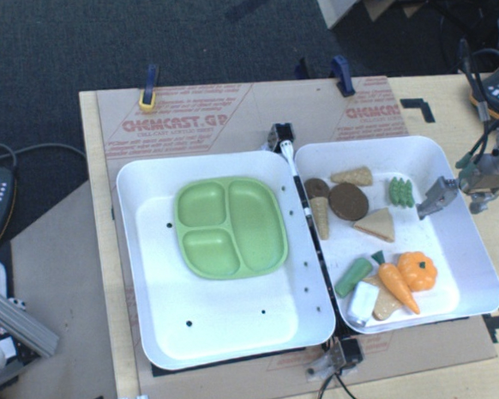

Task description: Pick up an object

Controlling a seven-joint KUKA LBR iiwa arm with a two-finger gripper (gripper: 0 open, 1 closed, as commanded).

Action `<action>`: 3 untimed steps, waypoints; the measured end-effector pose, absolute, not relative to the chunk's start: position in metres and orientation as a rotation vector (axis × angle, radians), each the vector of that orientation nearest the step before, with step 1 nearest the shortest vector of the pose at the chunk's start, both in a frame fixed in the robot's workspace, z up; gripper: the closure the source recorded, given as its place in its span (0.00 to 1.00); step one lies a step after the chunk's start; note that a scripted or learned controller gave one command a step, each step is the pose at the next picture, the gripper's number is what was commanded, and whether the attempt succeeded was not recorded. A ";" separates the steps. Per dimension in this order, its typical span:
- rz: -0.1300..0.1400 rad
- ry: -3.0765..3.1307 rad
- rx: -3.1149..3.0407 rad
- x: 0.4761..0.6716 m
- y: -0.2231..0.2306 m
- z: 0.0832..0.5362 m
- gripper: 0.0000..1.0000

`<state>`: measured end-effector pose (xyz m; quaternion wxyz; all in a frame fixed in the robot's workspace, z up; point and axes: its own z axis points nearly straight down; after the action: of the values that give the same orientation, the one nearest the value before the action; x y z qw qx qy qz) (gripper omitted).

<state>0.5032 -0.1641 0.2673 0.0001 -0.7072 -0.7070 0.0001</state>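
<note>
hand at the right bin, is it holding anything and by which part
Nothing is held. The hand sits over the right bin's right side, with bare white bin floor under it, apart from the small green toy to its left.

Dark blue carpet around a brown-papered bench.

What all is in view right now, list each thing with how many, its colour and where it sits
bins: two, white, side by side on the bench
divided plate: one, light green, in the left bin
round patty: one, dark brown, upper part of the right bin
wedge: one, tan, just below the patty
ridged piece: one, green, right of the patty
carrot: one, orange, lower part of the right bin
pumpkin-like piece: one, orange, touching the carrot
clamps: two, yellow and blue, at the board's far edge
gripper: one, grey, over the right bin's right side
</note>
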 end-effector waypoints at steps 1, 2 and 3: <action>0.004 -2.216 -2.218 0.501 -0.165 0.225 0.00; 0.004 -2.217 -2.216 0.507 -0.162 0.179 0.00; 0.004 -2.217 -2.217 0.508 -0.161 0.136 0.00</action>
<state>0.5081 -0.1605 0.1361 0.0034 -0.7071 -0.7071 0.0014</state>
